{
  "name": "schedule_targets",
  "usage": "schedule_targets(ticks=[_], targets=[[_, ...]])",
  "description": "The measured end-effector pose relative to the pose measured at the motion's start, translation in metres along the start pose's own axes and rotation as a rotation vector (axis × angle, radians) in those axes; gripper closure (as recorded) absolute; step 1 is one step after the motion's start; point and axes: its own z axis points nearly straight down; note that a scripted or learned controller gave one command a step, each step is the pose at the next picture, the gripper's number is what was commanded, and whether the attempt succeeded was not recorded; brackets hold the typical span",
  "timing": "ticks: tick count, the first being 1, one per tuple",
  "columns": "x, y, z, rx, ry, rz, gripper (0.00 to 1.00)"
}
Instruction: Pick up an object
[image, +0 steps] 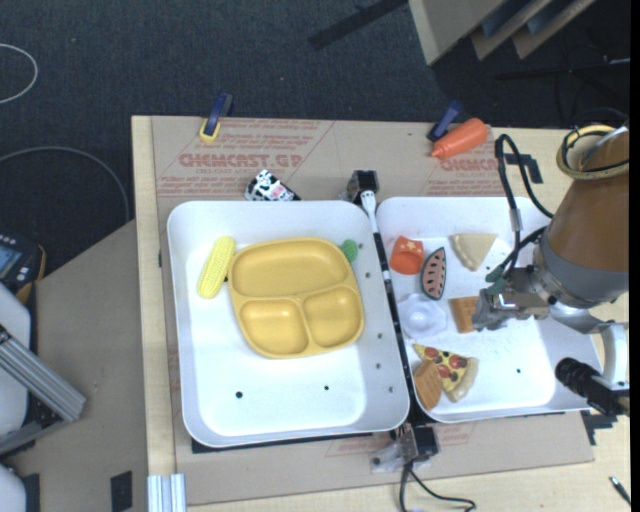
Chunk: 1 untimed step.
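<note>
Reaching into the right bin (520, 395), my end effector (492, 308) sits beside the brown toast piece (462, 314), near the watermelon slice (433, 274); its grip I cannot tell.

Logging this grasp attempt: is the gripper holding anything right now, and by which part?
It cannot be told. The gripper sits low in the right white bin, right at the small brown toast-like piece, but the view does not show that piece between its fingers.
</note>
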Motion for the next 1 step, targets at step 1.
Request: schedule_targets(ticks=[1], targets=[[-0.0054, -0.0006, -0.0044, -0.006, -0.002, -0.001, 1.00]])
